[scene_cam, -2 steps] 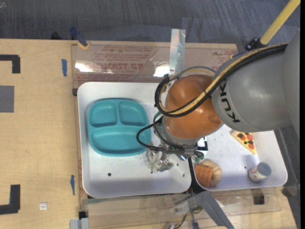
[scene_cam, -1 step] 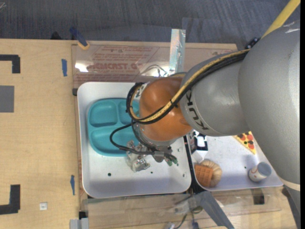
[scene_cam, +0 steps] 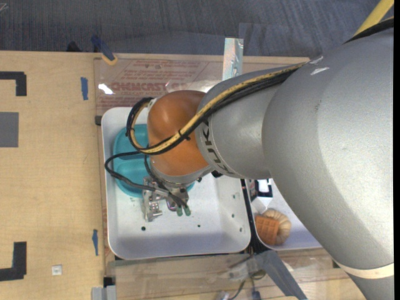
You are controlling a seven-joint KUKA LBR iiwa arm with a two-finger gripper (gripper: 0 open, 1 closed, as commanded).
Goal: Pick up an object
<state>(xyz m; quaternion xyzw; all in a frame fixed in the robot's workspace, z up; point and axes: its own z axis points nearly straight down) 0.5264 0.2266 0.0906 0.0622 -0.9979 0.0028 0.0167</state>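
Pale plywood (scene_cam: 50, 186) covers the bench, marked with black corner brackets and short strips of blue tape, and dark grey carpet runs along the top of the view.

Over the floor of the left shallow white plastic bin (scene_cam: 212, 230) hangs the metal two-finger gripper (scene_cam: 167, 206), pointing down, with small green-tipped parts beside its silvery hardware. Whether its fingers are spread or pressed together cannot be told, since the parts overlap in a tangle and nothing can be made out between them. Above it sits the orange band of the wrist (scene_cam: 178, 136), with black and yellow cables (scene_cam: 134, 152) looping around it.

Just left of the gripper, partly hidden under the wrist, lies a teal rounded plastic bowl-like object (scene_cam: 125, 167), near the left wall of the same bin. Small dark specks dot the bin floor below the gripper.

In the right white bin (scene_cam: 312, 242), well apart from the gripper, rests a tan and orange striped rounded object (scene_cam: 273, 225), close to the divider between the bins. Much of the right side of the view is taken by the thick grey arm (scene_cam: 312, 142).
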